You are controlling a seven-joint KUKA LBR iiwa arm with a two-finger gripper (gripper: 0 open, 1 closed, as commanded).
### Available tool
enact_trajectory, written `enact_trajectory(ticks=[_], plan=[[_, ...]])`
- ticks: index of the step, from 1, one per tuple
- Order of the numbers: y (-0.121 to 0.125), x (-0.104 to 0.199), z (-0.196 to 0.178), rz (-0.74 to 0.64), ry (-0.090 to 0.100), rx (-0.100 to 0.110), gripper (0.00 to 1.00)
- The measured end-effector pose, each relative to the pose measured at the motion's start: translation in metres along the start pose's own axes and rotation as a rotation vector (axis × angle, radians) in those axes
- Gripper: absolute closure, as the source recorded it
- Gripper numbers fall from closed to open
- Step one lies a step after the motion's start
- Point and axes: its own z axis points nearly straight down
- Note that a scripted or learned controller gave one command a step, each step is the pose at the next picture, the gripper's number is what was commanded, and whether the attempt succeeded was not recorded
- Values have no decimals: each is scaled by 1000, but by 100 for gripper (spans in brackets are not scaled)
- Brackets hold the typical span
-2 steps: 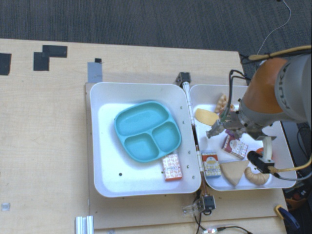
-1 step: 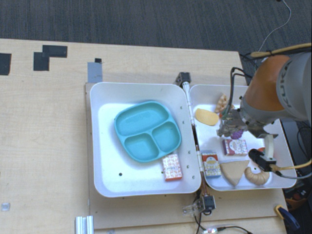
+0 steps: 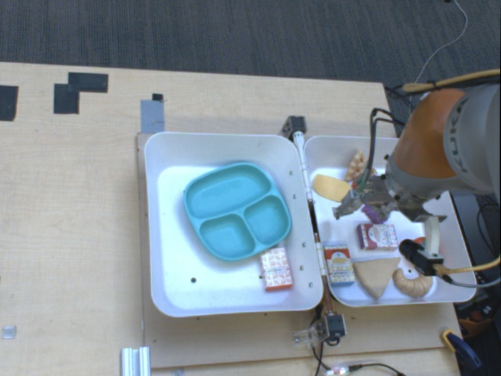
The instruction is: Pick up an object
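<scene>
Camera view: two white bins are set side by side on the table (image 3: 70, 210); a blue divided plate (image 3: 235, 210) and a small red-patterned packet (image 3: 275, 269) are held in the left bin (image 3: 156, 233); the gripper (image 3: 374, 204) is hung low over the right bin (image 3: 462, 292), above a red-and-white packet (image 3: 377, 236); a yellow wedge (image 3: 331, 187), a small carton (image 3: 338, 265), a tan wedge (image 3: 376, 276) and a croissant (image 3: 413, 283) are spread around it; whether anything is gripped cannot be told.

No legible text on the small packets (image 3: 275, 270).
</scene>
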Motion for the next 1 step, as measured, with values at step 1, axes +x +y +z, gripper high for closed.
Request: enact_trajectory(ticks=[1], plan=[[1,1,-11,-2,0,-3,100]])
